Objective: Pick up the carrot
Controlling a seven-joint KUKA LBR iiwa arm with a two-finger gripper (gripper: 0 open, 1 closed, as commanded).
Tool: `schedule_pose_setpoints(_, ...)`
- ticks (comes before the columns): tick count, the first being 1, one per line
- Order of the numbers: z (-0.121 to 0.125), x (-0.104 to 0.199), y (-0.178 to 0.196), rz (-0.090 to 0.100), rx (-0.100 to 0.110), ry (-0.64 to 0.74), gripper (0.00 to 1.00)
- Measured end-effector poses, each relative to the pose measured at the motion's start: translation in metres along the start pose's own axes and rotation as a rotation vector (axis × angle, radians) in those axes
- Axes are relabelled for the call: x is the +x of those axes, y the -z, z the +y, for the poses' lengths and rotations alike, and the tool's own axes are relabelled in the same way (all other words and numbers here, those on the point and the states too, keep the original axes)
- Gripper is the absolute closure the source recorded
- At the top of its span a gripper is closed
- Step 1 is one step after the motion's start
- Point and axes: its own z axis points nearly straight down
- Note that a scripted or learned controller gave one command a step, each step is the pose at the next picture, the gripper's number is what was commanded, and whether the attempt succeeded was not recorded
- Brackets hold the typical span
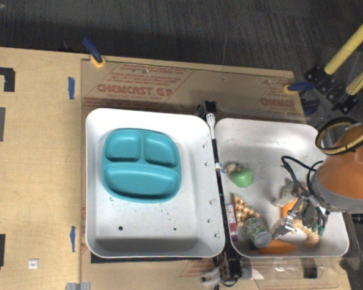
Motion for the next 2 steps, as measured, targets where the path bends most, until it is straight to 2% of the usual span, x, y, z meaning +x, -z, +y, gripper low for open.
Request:
schedule_pose_setpoints(1,0.001,-0.002,0.011,-0.006,0.0,0.002,1.0)
schedule_pose_setpoints(2,0.004,0.003,0.001,0.001,0.003,0.397,1.0)
